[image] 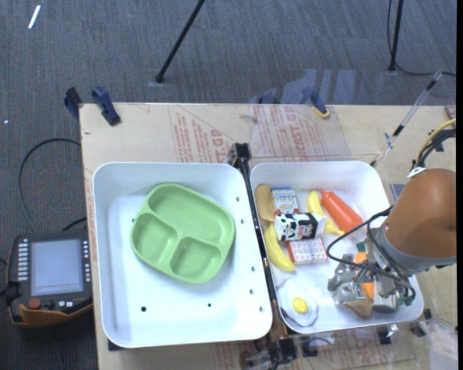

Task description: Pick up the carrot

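Note:
The carrot [342,210], orange and tapered, lies at a slant in the far right part of the right bin [374,174], beside a small yellow banana [316,203]. The arm's orange band [424,216] hangs over the bin's right side. Below it my gripper [367,284] reaches down into the near right corner of that bin, well in front of the carrot and apart from it. It sits just above a tan bread-like piece [360,308]. Small orange bits show around the gripper, and I cannot make out what they are.
The right bin also holds a long banana [277,247], a black-and-white milk carton [296,226], two small boxes [285,200] [308,250] and a fried egg [299,304]. The left bin [112,284] bears a green divided plate [182,232]. A teach pendant [50,276] lies on the floor at left.

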{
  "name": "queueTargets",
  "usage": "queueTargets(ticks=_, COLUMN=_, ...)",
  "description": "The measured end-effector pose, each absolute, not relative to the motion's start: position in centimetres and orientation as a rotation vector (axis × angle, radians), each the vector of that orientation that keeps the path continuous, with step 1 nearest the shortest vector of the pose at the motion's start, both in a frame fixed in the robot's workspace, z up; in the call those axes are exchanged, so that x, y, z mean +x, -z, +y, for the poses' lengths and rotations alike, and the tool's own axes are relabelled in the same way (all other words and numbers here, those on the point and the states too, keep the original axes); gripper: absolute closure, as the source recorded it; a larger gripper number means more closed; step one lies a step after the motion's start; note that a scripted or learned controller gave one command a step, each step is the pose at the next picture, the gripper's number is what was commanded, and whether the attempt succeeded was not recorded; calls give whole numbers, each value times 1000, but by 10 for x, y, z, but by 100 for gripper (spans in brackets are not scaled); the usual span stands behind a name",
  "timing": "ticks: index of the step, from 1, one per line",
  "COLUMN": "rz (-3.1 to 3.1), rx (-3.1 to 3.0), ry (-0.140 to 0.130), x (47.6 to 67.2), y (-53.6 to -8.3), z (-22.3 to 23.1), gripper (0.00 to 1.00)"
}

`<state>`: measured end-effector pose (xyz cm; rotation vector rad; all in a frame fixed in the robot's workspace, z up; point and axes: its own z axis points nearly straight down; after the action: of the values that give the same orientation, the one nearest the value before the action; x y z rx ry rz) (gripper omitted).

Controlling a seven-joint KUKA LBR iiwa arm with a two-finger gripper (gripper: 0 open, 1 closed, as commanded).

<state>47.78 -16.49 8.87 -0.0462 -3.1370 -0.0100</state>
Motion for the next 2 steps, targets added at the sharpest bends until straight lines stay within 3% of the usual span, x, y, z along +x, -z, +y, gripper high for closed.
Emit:
queueTargets(ticks=1, rz=-3106, rx=428, ry=9, x=476, y=-104, z=-117, gripper=100)
queueTargets(ticks=2, rz=-3090, rx=536, ry=8, x=494, y=-84, z=-160, gripper=100)
